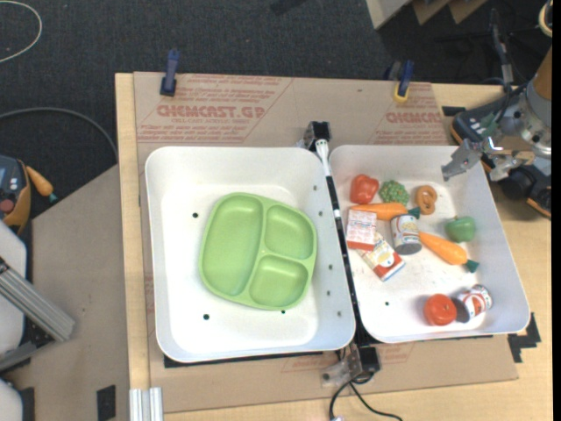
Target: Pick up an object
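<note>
The right bin holds several toy foods. Among them are a red pepper, broccoli, a small carrot, a pretzel, a green fruit and a large carrot. Also there are a silver can, two small cartons, a tomato and a red-and-white can. My gripper hangs over the bin's far right corner, above and right of the pretzel, touching no object.
The left bin holds a green divided plate. A black hinge strip runs between the bins. Two clamps hold the cardboard at the back edge. The arm body fills the far right.
</note>
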Robot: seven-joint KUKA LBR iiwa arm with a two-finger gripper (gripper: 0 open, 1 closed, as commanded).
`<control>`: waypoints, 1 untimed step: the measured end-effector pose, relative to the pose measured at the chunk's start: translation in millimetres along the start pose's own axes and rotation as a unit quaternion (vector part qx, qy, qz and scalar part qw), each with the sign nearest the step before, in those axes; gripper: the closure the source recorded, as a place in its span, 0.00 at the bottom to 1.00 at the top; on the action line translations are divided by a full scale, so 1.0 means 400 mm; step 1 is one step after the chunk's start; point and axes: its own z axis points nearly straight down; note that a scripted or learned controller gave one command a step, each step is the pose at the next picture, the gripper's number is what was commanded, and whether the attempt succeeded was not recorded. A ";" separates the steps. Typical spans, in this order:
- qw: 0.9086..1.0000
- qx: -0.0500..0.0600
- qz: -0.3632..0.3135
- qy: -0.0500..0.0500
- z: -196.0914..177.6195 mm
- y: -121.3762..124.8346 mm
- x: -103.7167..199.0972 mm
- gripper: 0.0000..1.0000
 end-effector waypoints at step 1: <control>1.000 0.002 -0.003 0.003 -0.061 -0.172 0.225 0.00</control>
